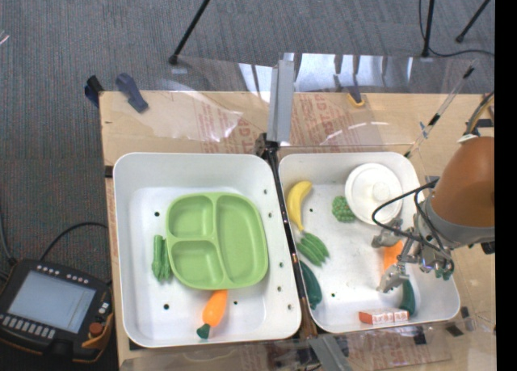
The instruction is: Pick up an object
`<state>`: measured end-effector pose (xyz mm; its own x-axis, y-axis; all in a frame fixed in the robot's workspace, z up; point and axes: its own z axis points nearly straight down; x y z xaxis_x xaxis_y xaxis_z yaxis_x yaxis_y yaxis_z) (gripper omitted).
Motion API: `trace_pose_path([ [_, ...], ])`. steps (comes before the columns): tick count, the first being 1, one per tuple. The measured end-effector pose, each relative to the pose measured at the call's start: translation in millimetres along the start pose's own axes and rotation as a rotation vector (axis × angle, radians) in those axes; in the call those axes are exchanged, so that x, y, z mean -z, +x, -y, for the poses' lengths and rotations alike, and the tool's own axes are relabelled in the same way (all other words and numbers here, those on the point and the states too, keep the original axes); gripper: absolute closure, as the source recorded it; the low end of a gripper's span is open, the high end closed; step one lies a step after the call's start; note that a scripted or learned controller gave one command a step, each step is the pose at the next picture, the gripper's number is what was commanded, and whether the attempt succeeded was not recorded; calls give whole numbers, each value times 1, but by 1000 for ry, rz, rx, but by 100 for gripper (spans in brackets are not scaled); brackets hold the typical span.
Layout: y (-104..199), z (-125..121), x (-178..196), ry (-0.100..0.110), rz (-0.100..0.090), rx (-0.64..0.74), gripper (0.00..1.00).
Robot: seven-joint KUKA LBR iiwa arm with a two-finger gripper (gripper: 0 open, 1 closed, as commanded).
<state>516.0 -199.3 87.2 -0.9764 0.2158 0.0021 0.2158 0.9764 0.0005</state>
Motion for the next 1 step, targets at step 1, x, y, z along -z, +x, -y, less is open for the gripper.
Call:
trace_pose_path([
  [1,-2,-2,10,-1,3,4,100],
])
